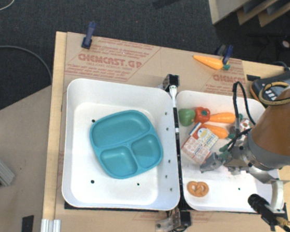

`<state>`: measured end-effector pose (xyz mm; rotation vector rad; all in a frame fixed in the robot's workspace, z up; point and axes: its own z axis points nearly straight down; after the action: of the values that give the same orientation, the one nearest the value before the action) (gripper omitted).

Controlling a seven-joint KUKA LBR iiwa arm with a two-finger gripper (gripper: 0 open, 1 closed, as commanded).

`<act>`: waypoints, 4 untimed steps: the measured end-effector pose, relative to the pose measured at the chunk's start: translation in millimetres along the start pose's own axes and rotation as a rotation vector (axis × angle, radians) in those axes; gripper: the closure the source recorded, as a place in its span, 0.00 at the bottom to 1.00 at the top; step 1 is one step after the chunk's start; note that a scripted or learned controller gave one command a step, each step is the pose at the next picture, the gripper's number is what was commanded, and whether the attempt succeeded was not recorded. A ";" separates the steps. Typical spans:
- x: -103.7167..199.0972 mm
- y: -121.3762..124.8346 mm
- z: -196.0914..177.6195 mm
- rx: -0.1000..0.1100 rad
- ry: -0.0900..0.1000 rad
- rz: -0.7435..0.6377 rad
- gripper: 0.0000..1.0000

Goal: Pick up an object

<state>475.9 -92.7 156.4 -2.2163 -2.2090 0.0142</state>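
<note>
grey two-finger gripper (214, 162) low in right white bin (229, 202), jaw state unclear, beside small printed carton (200, 143); brown pretzel (197, 188) nearby; teal divided plate (125, 143) in left bin (75, 130).

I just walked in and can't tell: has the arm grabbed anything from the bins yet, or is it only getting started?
Done so far: the grey and orange arm has reached down into the right white bin. In hand: nothing I can confirm; its hand sits low beside the small printed carton, but no item shows between the fingers. Left: actually gripping and lifting something. The pretzel-shaped toy and orange toy carrots lie untouched.
</note>
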 end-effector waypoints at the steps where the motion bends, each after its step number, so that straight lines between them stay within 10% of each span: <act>1: 0.4 3.5 -18.5 -0.018 -0.003 -0.002 1.00; 4: 194.9 1.4 -127.6 -0.022 0.001 -0.012 1.00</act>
<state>479.8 102.0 284.4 -2.2131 -2.2329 -0.0117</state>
